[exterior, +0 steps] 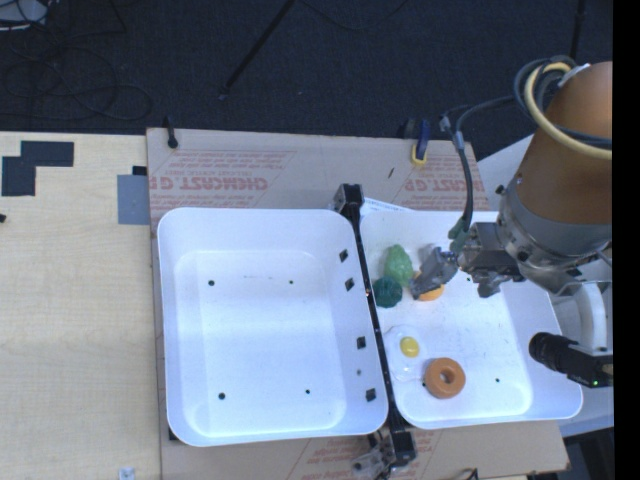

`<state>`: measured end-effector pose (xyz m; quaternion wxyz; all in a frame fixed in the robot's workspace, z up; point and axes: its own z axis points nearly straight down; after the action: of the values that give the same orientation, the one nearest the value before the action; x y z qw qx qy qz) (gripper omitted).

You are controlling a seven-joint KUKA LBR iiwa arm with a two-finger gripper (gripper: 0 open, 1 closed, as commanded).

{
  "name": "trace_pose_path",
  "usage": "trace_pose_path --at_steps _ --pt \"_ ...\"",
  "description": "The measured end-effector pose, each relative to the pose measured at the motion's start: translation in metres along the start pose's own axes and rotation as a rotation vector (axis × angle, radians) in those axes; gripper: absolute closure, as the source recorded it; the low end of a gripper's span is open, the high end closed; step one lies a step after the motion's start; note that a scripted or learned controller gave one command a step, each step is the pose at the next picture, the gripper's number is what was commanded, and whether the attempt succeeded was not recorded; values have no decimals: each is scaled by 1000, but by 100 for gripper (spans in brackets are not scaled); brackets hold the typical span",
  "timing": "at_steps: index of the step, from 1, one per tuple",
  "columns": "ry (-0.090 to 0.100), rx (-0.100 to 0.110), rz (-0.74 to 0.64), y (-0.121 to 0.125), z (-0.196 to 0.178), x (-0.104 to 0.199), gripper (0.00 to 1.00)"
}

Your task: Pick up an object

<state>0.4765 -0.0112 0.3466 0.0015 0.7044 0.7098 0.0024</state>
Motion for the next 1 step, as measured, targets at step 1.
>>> trace_pose_path --at_steps 1 --pt "-1 12 8 -1 70 0 0"
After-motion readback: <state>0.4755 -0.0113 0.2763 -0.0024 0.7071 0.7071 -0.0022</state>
